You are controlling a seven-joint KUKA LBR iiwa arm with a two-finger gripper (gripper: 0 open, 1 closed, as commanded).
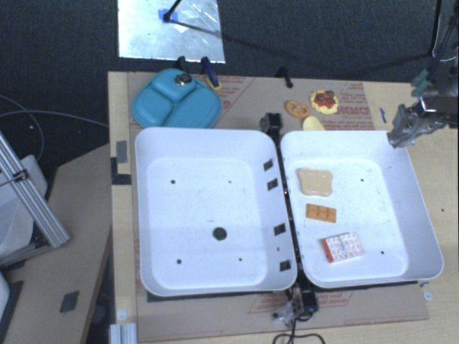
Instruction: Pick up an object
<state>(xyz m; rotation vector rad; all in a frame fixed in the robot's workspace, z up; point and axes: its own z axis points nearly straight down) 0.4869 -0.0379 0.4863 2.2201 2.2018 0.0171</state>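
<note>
Camera view, arm: the gripper (399,136) comes in from the right side and sits over the top right corner of the right bin (423,213), just past its rim.
Camera view, gripper state: it is small and blurry here, so I cannot tell if it is spread wide or pinched tight. Nothing is seen in it.
Camera view, right bin: three things lie on its floor, in a loose line from top to bottom.
Camera view, toast: a pale slice of toy toast (315,181) lies flat near the middle of the right bin, closer to the left wall.
Camera view, orange bar: a small orange waffle bar (321,212) lies just below the toast, not touching it.
Camera view, red box: a little red and white box (343,247) lies lower down, a bit tilted, near the orange bar but apart from it.
Camera view, left bin: the left bin (154,192) has a small dark round disc (219,233) on its floor.
Camera view, behind the bins: a blue divided plate (176,100) lies on the bench above the left bin. A toy pretzel (296,109), a small toy pizza (324,101) and a pale yellow piece (313,124) lie above the right bin.
</note>
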